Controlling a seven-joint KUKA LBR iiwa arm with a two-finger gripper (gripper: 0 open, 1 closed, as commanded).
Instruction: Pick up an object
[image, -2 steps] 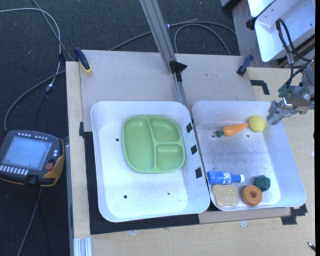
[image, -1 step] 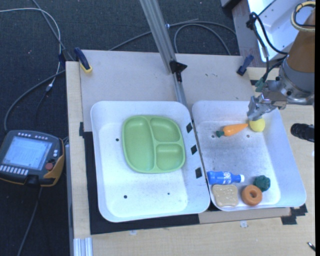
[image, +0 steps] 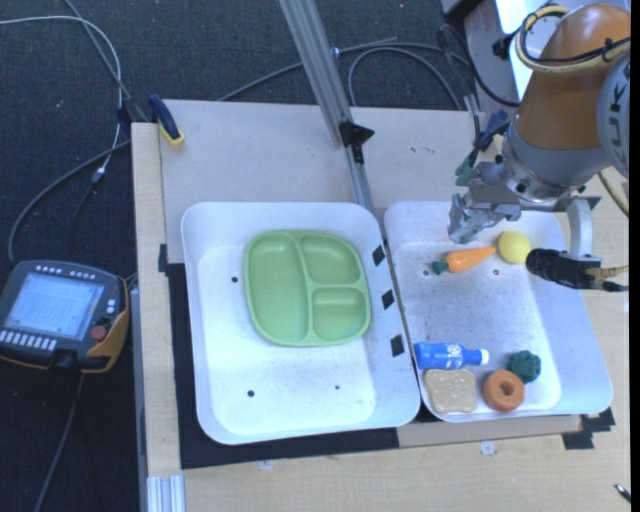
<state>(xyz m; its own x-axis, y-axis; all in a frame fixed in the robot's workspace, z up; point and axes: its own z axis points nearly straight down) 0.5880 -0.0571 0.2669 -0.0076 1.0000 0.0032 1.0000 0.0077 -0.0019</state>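
In the right bin (image: 560, 330) lie an orange carrot (image: 468, 259) and a yellow lemon (image: 513, 247) near the far wall. Along the near wall sit a blue bottle (image: 450, 354), a slice of toast (image: 450, 390), an orange doughnut (image: 503, 389) and a dark green broccoli piece (image: 524, 365). My gripper (image: 468, 226) hangs at the bin's far side, just above and behind the carrot's thick end. Nothing shows between its fingers.
The left bin (image: 215, 340) holds a green divided plate (image: 307, 287). A metal post (image: 330, 80) slants over the gap between the bins. A yellow-and-blue tool (image: 165, 120) lies at the bench's far left corner. A teach pendant (image: 62, 315) sits on the floor left of the bench.
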